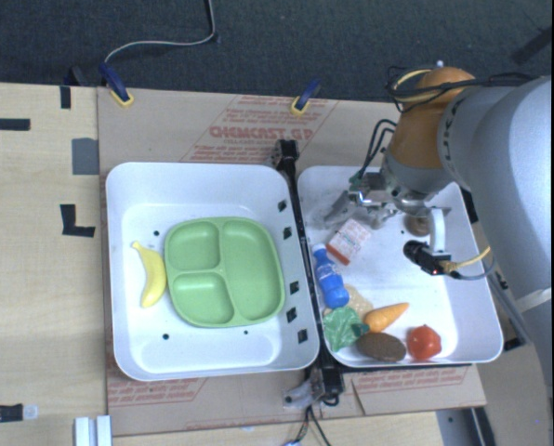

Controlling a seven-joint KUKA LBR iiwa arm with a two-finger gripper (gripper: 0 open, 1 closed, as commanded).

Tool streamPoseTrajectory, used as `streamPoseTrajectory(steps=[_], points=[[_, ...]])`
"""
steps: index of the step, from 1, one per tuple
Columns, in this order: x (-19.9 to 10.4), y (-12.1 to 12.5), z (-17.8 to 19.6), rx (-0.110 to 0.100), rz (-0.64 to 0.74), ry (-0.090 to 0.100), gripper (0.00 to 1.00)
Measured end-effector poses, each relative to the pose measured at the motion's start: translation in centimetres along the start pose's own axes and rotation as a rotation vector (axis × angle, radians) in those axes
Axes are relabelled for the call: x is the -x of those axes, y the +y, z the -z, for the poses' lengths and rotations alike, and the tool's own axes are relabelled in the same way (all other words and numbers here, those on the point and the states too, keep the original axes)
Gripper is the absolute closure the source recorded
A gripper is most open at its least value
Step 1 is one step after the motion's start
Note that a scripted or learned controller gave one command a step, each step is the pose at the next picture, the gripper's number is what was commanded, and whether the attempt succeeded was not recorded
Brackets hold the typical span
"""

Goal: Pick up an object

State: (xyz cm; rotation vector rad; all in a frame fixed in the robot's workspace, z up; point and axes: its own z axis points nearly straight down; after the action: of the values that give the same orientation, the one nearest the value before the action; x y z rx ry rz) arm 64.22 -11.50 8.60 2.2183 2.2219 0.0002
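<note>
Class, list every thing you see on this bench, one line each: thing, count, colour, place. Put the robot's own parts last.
Bins: 2, white, side by side on the bench.
Plate: 1, green, divided, in the left bin.
Banana: 1, yellow, left bin, beside the plate.
Bottle: 1, blue, right bin, near its left wall.
Packet: 1, white with red, right bin, above the bottle.
Carrot: 1, orange, right bin, lower part.
Tomato: 1, red, right bin, lower right.
Potato: 1, brown, beside the tomato.
Leafy vegetable: 1, green, below the bottle.
Clips: 2, yellow and blue, top edge of the cardboard.
Arm: 1, grey with an orange band, over the right bin.
Gripper: 1, dark, above the packet.
</note>
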Motion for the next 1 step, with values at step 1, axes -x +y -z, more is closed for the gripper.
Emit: streamPoseTrajectory(steps=[1], points=[[0.27,-1.65,0.04,0.003,0.0,-0.001,0.0]])
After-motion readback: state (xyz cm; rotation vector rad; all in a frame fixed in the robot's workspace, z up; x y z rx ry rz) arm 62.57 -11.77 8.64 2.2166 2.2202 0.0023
